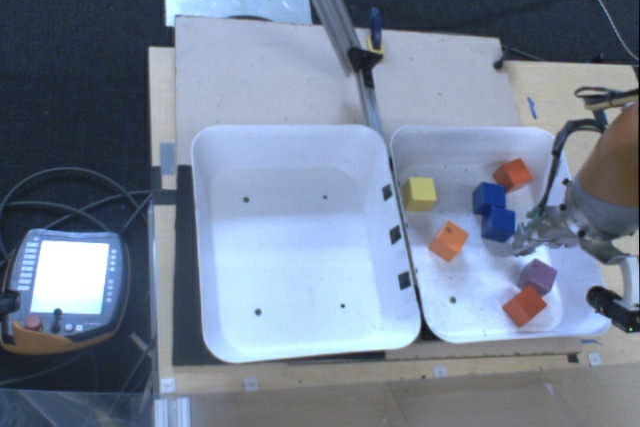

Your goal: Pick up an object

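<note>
Pincer (pixel 530 237) low in right bin (pixel 440 315), between blue blocks (pixel 492 211) and purple block (pixel 538 274) | we cannot tell its opening or any hold | risk, we judge: crowded blocks get nudged aside, so it closes on nothing.

A single fixed camera looks down on the bench (pixel 440 65) from above at a slant, far enough off to take in both white bins: the left bin (pixel 215 155) toward 9 o'clock, the right bin (pixel 440 143) toward 3 o'clock, where the arm (pixel 612 177) enters.
</note>
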Controlling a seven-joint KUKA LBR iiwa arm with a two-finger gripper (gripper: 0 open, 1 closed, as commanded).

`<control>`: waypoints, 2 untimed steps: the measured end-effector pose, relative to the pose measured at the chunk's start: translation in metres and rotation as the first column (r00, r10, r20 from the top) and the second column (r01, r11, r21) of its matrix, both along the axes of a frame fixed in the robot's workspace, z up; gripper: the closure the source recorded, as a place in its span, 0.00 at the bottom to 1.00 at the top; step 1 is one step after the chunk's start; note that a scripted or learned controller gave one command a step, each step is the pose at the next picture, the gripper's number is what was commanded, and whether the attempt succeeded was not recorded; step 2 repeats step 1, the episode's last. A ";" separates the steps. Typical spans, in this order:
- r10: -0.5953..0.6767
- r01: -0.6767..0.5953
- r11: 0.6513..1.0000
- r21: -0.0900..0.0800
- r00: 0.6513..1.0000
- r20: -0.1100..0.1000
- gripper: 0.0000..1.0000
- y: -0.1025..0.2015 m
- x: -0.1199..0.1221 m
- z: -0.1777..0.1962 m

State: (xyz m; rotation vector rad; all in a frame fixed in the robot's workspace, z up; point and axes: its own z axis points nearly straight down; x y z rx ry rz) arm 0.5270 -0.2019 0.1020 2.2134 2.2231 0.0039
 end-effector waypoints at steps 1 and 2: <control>-0.001 0.001 1.000 -0.002 1.000 0.002 1.00 -0.011 0.004 0.057; -0.001 0.001 1.000 -0.002 1.000 0.002 1.00 -0.011 0.004 0.057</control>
